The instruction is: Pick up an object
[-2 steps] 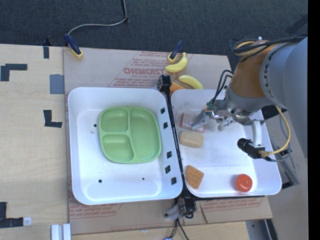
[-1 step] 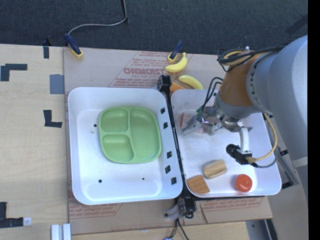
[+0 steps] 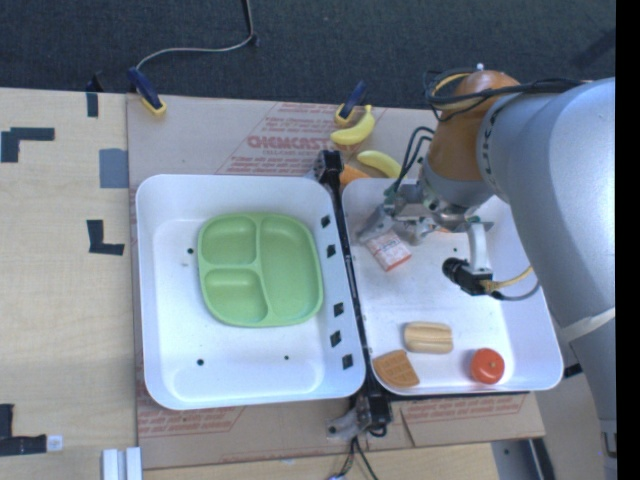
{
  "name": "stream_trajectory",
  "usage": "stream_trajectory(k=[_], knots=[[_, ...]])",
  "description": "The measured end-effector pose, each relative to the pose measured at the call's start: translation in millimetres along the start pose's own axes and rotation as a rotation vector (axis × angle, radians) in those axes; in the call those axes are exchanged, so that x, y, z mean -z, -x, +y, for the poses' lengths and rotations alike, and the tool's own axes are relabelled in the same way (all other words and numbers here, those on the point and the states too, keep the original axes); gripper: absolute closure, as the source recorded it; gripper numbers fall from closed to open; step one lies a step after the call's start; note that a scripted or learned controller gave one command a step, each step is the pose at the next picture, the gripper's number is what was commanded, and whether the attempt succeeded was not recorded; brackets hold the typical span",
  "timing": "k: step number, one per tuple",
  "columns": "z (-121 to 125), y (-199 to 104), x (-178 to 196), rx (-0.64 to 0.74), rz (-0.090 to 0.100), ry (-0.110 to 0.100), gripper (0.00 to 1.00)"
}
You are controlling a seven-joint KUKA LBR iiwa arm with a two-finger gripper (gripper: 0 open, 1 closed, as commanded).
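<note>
My gripper (image 3: 398, 216) hangs over the upper left part of the right bin (image 3: 520, 298), beneath the orange wrist band. Just below it lies a small white and red packet (image 3: 388, 253), touching or very close to the gripper's tip; I cannot tell which. A yellow banana (image 3: 379, 162) lies at the bin's far edge, with an orange item (image 3: 351, 176) beside it. Another banana (image 3: 355, 129) rests on the cardboard behind the bins. A bread roll (image 3: 428, 337), a brown waffle piece (image 3: 397, 369) and a red tomato (image 3: 487, 365) lie near the front of the right bin.
The left bin (image 3: 165, 298) holds a green divided plate (image 3: 260, 269). A black divider (image 3: 343, 268) with clips runs between the bins. The grey arm (image 3: 560, 188) covers the right bin's far right side. Blue clamps (image 3: 147, 90) hold the cardboard at the back.
</note>
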State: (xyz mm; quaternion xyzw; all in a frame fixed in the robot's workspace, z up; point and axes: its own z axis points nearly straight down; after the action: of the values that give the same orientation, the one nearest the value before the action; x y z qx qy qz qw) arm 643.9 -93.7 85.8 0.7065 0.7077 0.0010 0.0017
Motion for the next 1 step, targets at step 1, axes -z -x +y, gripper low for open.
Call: stream_trajectory(k=[1], knots=[[6.2, 4.3, -0.2, 0.0, 0.001, -0.002, 0.0]])
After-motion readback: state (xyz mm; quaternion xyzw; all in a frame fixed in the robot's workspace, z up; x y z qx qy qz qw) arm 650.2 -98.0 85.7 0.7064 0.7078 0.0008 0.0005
